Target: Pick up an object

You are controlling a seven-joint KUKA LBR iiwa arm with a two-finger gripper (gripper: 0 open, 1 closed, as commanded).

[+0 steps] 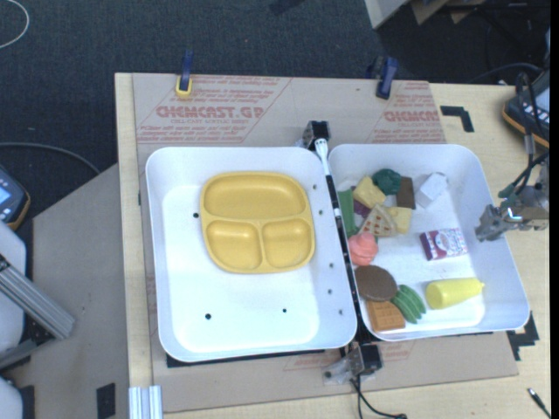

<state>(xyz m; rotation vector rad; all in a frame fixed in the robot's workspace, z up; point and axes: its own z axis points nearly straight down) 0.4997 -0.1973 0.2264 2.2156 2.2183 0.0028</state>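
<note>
Board under the bins (262, 103): red print reading "CHEMCAST GP" at the upper left, with a smaller red line beneath it too small to read.
Same board, upper right: the red print repeats, partly cut off by the right bin (489, 234).
Small purple packet (444, 243): bears print, unreadable.

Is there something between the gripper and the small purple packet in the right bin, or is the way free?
Nothing visible stands between them. The gripper sits at the right rim of the right bin, and the purple packet lies just to its left on bare bin floor. The yellow object lies nearer the camera, out of that line.
</note>
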